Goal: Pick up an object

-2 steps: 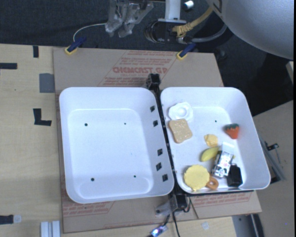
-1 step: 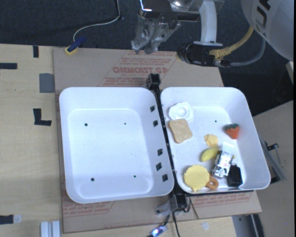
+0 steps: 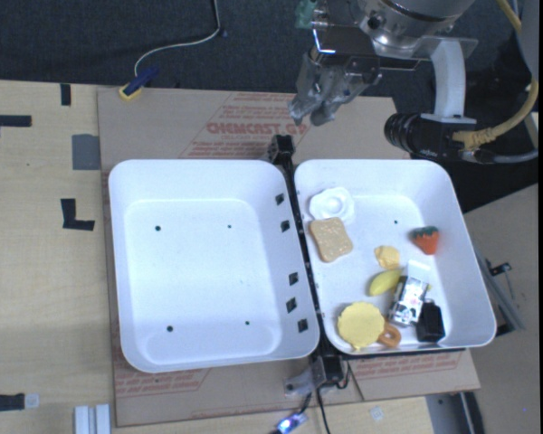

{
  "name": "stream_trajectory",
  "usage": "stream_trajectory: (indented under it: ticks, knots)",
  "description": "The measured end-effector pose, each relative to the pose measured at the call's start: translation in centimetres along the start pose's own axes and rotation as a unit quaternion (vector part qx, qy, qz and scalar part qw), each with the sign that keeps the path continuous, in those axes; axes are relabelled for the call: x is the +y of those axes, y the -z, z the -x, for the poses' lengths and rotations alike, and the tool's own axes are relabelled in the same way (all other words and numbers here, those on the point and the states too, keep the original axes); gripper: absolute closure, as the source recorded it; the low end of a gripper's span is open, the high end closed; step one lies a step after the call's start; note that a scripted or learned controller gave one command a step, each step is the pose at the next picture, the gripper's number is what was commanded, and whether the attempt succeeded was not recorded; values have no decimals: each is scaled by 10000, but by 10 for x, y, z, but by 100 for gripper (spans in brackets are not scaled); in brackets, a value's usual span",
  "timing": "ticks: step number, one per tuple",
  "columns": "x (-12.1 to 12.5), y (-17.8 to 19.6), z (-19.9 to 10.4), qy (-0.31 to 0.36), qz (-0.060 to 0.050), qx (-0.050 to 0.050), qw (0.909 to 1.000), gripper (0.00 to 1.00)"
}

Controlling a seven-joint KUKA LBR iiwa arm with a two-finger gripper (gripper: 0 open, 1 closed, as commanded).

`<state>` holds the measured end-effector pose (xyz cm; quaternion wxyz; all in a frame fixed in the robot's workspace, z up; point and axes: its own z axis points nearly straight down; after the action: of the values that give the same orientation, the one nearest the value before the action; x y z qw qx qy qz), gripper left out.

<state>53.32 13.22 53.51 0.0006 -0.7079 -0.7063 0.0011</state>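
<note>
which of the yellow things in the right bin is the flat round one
The flat round yellow disc at the bin's near edge; the other two yellow pieces are smaller and lumpy.

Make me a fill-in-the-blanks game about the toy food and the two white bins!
1. All the toy food lies in the ____ bin as the camera sees it.
2. The strawberry is coloured ____.
3. The slice of toast lies just below the white fried ____.
4. The end effector hangs above the bench beyond the bins' ____ edge.

Missing words: right; red; egg; far
</note>
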Motion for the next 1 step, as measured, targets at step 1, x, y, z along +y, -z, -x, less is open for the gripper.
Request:
stream_trajectory:
  ticks: [1]
  knots:
    - [-52, 0, 38, 6, 3, 4, 10000, 100]
